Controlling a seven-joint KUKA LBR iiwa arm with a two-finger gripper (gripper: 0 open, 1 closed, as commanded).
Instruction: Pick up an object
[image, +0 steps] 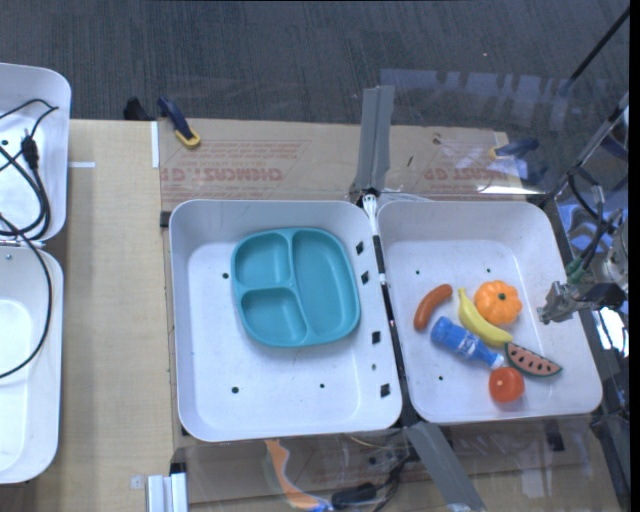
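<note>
Hovering at the right bin's (560, 245) edge, claw (553, 310), opening indiscernible; nearest item: pumpkin (498, 301), likely light, rigid, smooth; grip across its round body.

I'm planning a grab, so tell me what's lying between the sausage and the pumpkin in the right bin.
In the camera view, the banana lies between the sausage and the pumpkin, its upper end poking up between them.

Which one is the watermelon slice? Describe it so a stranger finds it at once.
Look in the right-hand white bin, where toy foods cluster near its right side. The watermelon slice lies at the cluster's lower right, just above the red tomato. It alone is a flat wedge, red with dark seeds and a green rind.
</note>
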